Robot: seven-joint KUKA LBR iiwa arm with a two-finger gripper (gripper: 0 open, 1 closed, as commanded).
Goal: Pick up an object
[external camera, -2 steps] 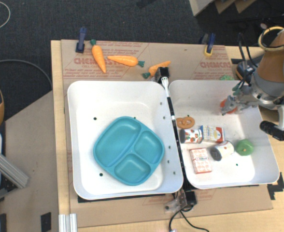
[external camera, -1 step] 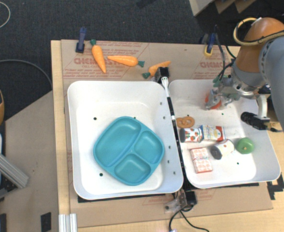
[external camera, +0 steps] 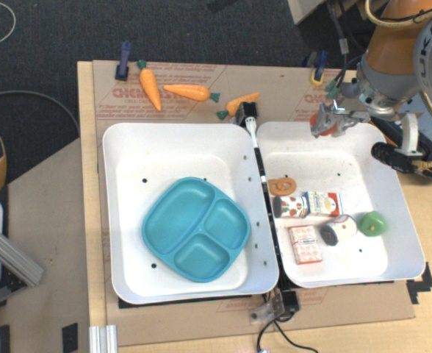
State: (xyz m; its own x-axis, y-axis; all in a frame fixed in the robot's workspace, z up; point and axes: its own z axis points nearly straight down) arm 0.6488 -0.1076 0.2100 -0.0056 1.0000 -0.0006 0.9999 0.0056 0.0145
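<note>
Red printing on the cardboard sheet [external camera: 201, 76] and labels on the small cartons [external camera: 308, 204] are visible, but none is legible.

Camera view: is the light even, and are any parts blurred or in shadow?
Camera view: the light is soft and even; both white bins look bright, without hard glare. The teal tray casts a faint shadow. The tool and the arm look slightly blurred, while the small items in the right bin stay fairly sharp.

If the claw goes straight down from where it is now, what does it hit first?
Probably the bare floor of the right bin near its far rim. The claw hangs there, and the pretzel lies nearer the camera, though depth is hard to judge.
</note>
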